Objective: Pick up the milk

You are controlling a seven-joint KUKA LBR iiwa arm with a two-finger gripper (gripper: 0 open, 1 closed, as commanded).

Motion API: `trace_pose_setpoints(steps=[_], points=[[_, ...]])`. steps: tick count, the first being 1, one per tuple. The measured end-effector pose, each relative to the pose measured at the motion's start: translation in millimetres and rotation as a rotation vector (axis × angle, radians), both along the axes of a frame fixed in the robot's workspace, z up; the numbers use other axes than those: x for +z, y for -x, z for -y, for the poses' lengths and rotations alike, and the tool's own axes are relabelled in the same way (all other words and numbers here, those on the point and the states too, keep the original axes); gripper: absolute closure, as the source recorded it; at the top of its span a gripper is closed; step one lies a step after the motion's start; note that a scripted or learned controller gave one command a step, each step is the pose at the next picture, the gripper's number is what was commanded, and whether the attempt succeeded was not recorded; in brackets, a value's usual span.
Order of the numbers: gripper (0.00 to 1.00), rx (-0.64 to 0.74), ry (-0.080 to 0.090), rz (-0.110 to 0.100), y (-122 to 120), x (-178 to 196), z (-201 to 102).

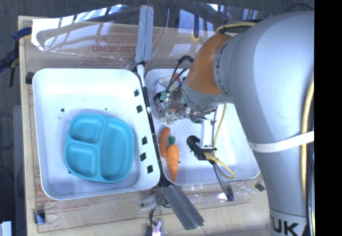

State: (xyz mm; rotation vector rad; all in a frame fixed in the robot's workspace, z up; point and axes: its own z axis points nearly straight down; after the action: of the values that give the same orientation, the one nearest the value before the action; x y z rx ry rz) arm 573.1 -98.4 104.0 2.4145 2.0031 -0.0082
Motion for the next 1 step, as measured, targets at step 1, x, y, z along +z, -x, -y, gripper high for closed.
trace_pose_setpoints(steps=[1], points=[[1.00,-0.125,-0.007,-0.002,16.7,86.8,-14.4]])
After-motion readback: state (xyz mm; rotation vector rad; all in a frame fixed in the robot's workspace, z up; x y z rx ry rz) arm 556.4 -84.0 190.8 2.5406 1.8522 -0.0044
